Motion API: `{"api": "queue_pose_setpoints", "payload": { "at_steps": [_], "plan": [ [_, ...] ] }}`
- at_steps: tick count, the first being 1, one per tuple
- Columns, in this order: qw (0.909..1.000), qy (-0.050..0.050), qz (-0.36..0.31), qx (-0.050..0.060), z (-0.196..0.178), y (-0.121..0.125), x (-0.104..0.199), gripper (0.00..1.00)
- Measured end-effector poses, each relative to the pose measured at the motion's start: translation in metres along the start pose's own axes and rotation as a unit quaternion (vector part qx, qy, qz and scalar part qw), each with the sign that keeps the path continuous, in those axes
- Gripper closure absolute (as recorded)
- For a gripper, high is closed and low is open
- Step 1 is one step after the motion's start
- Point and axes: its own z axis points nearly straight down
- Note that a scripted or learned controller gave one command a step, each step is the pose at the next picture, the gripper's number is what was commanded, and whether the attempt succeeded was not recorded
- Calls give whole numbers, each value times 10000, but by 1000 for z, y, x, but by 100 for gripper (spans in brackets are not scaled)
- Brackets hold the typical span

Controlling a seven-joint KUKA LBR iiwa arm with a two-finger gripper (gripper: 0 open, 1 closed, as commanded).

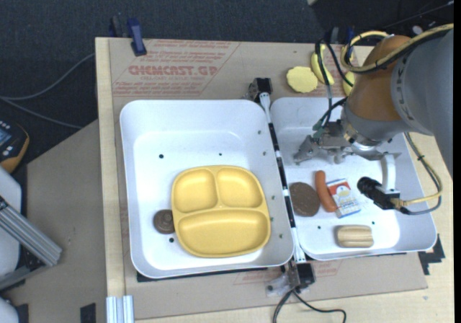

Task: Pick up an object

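My gripper (322, 150) hangs over the upper left part of the right bin (410, 239), with nothing seen held in it. Just below it lie an orange sausage (323, 189), a round brown patty (304, 199) and a small red, white and blue carton (344, 197). A tan bread roll (354, 236) rests near that bin's front wall. In the left bin (137, 141) sits a yellow divided plate (218, 210) with a brown cookie (164, 221) at its left edge.
A yellow lump (302, 78) lies on the bench behind the right bin, outside both bins. A blue clamp (135, 37) grips the bench's far left edge. The grey arm with its orange band (374, 87) covers the right bin's back right part.
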Motion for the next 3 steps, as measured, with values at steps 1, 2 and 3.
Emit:
{"api": "queue_pose_setpoints", "payload": {
  "at_steps": [1,2,3],
  "plan": [
    [10000,1,15,24,11,-44,-13,0],
    [10000,-5,3,-10,0,-41,-11,100],
    [10000,10,-49,-66,-96,-24,65,100]
  ]
}}
